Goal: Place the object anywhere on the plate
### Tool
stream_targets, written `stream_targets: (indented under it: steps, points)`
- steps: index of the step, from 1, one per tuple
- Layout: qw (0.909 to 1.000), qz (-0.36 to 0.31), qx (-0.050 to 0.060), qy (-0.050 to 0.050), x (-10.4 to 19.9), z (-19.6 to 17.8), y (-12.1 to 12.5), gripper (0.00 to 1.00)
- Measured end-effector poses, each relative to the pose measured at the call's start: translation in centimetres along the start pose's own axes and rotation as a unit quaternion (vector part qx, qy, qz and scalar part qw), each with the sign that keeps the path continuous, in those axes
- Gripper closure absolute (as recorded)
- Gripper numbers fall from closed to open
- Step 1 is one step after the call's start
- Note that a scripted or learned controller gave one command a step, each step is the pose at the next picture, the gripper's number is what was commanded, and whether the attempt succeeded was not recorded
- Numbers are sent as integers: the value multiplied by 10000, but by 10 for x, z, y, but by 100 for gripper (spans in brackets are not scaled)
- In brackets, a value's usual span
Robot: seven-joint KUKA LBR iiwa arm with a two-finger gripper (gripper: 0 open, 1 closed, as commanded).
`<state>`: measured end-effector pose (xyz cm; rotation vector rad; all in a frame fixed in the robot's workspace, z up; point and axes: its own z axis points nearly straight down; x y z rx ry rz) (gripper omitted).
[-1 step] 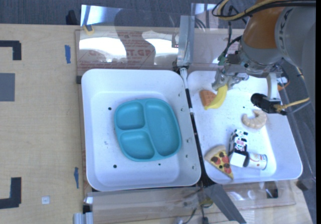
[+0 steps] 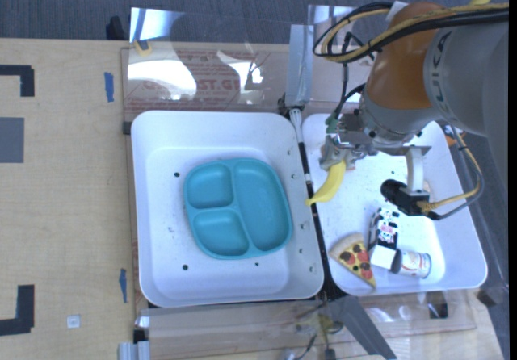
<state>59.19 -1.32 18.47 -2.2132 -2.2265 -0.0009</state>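
The jaws are seen closed on the upper end of a yellow banana (image 2: 328,184), which is held by the gripper (image 2: 339,158) at a slant. Its lower tip is pointed toward the seam where the two bins meet. The banana is placed just to the right of the teal three-compartment plate (image 2: 266,189) and is not touching it. The plate is set in the middle of the left bin (image 2: 153,189). In the right bin (image 2: 464,270), nearer the front edge, a toy pizza slice (image 2: 355,257) is laid flat. A small white container with red markings (image 2: 414,263) is laid on its side just beside it, and a small black-and-white item (image 2: 388,231) is found just above those two. What that item is cannot be made out.
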Motion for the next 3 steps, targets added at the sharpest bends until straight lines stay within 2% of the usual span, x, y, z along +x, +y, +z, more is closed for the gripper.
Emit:
stream_targets:
  steps: [1,2,3]
  points:
    - [10000,14,7,-2,39,1,-58,100]
    - [10000,-7,-18,3,121,-39,-30,100]
    - [10000,14,-4,-9,118,-37,-30,0]
